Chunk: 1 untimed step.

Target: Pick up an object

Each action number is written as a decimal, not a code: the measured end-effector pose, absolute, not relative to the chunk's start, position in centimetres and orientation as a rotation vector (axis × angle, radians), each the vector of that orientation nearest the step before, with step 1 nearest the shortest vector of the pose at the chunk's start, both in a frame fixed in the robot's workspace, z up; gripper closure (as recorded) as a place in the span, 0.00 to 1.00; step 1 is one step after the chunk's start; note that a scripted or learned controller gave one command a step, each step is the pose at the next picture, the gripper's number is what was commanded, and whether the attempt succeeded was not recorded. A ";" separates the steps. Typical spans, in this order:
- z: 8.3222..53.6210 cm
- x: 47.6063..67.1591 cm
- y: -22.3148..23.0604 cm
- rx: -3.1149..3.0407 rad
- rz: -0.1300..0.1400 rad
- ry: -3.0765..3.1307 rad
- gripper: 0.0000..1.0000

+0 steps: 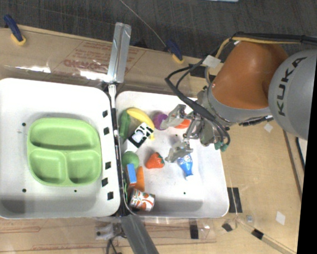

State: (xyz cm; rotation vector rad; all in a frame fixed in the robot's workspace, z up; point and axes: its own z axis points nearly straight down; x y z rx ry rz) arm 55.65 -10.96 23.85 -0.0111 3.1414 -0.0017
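Note:
My gripper (181, 136) hangs over the upper middle of the right bin (207, 196), its two fingers spread apart with nothing between them. One finger (176, 115) sits beside a purple object (160, 120); the other finger (179, 153) ends just left of a blue packet (186, 166). A small orange-red piece (183, 123) lies under the wrist. To the left lie a yellow banana (140, 116), a black-and-white item (141, 135), a red strawberry-like toy (155, 161), a green and orange toy (132, 168) and a can (142, 200).
The left bin (5, 136) holds a green divided tray (64, 152). A metal divider (119, 52) stands between the bins at the back. The arm's orange band (245, 76) and cables overhang the right bin's far right corner.

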 end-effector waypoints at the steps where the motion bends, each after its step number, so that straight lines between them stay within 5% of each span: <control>1: 10.9 55.3 -13.7 -0.316 0.005 3.133 0.00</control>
